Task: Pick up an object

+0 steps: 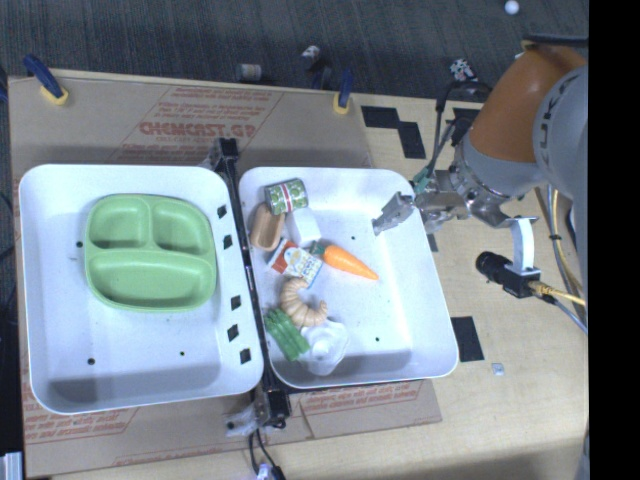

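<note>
- Two white bins sit side by side on the counter [330, 133], which I see covered by a brown printed sheet.
- Left bin [50, 298]: I find a green divided plate [150, 251] lying flat in its upper half.
- Right bin [420, 308]: its contents crowd the left side, close to the divider between the bins.
- Near the top of that cluster I make out a small green-labelled can [288, 195] lying on its side, with a tan bread-like piece [265, 228] just below it.
- Lower, a small red-and-white packet [298, 262] touches an orange carrot [349, 261], which points toward the right.
- Below these, a beige curled item [300, 308], a green ridged piece [285, 332] and a clear crumpled wrapper [328, 346].
- Over the right bin's upper right corner I see the tool [395, 213], hanging apart from all the objects, nothing between its fingers.
- I cannot tell how wide it is set.
- Far right, the arm's orange band [520, 103] rises above the wrist.
</note>
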You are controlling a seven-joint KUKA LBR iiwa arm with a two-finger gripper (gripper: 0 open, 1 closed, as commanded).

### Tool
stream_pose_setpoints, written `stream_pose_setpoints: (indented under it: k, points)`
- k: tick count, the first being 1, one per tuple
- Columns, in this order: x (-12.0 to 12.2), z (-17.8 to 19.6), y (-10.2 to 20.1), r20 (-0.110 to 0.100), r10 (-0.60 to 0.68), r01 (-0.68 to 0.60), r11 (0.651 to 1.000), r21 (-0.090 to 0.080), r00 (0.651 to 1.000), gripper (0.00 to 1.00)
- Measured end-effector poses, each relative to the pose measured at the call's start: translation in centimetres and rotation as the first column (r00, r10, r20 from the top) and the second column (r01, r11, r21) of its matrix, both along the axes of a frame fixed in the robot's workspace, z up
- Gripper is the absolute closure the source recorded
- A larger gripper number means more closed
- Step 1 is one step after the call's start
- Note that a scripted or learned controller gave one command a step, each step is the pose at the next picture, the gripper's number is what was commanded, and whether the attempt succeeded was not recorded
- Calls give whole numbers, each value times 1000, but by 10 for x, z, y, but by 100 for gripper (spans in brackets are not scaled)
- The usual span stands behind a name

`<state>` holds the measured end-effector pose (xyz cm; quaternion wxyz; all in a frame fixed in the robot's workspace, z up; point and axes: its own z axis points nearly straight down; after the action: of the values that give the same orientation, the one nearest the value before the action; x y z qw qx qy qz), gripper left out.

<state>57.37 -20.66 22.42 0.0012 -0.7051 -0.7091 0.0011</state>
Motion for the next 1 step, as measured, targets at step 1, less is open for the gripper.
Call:
stream_pose_setpoints:
  k: [1]
  points:
    - [-50, -132, -4, 1, 1, -1, 1000, 1, 1000, 0]
